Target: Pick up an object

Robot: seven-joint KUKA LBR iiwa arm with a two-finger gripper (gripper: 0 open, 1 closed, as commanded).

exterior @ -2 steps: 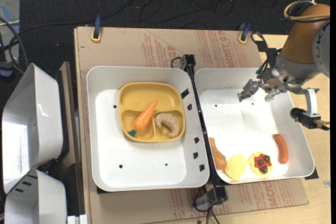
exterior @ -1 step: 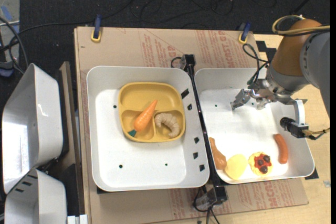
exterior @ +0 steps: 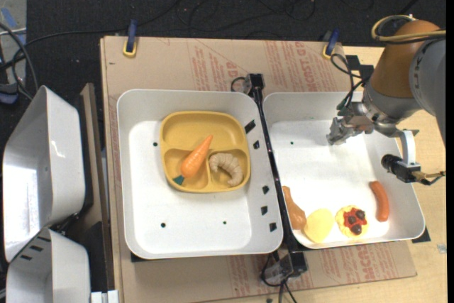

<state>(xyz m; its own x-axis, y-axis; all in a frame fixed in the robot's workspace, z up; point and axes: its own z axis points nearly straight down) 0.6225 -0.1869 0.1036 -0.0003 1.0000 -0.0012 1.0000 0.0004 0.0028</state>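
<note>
Far left first: the left bin (exterior: 142,223) sat on the table (exterior: 191,57), and in it lay the yellow divided plate (exterior: 206,125). A toy carrot (exterior: 196,156) slanted across the plate's compartments, and a pale shrimp (exterior: 228,168) curled just beside it on the right. I had nothing to do with those.

Across the divider, in the right bin (exterior: 312,152), the pickable bits were bunched along the near edge: an orange drumstick-like piece (exterior: 294,207) by the divider, a round yellow piece (exterior: 320,223) touching it, a small pizza-like disc (exterior: 352,220) with red and dark toppings beside that, and a red sausage (exterior: 381,200) standing off to the right.

My tool (exterior: 340,131) hung over the far part of that bin, well apart from all four pieces, with bare white floor beneath it. Whether it was released or clenched I could not tell from that slant; it was too small and dark. Nothing showed in it, though.

So I judged the task barely begun: no object was lifted, none even touched. Left to do was choosing a target, likely among that near cluster, coming down on it, closing and lifting.
</note>
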